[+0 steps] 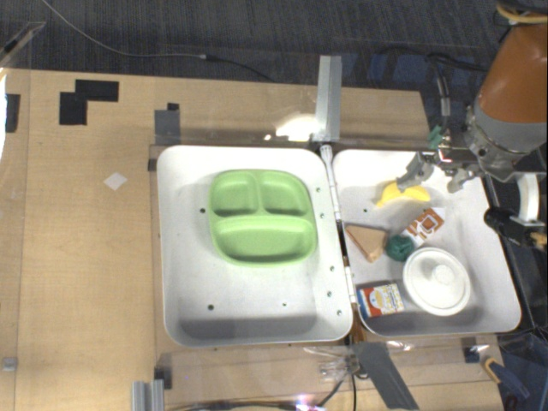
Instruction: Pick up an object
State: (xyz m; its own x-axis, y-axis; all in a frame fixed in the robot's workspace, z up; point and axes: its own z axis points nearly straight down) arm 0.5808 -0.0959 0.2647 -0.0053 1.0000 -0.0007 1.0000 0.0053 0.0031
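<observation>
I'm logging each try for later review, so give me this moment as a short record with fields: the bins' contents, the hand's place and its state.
left bin: green divided plate
right bin: yellow item, tan wedge, dark green item, white round dish, orange-and-white packet, small carton
hand: above the right bin's far part, beside the yellow item
hand state: open, nothing between its fingers
arm: reaches in from the right

I'm working in a lab here, not a kitchen: my bench (77, 255) is sitting on dark carpet (214, 15), two white bins (184, 315) are clamped into metal brackets (330, 101), and cables (111, 45) are trailing around.
</observation>
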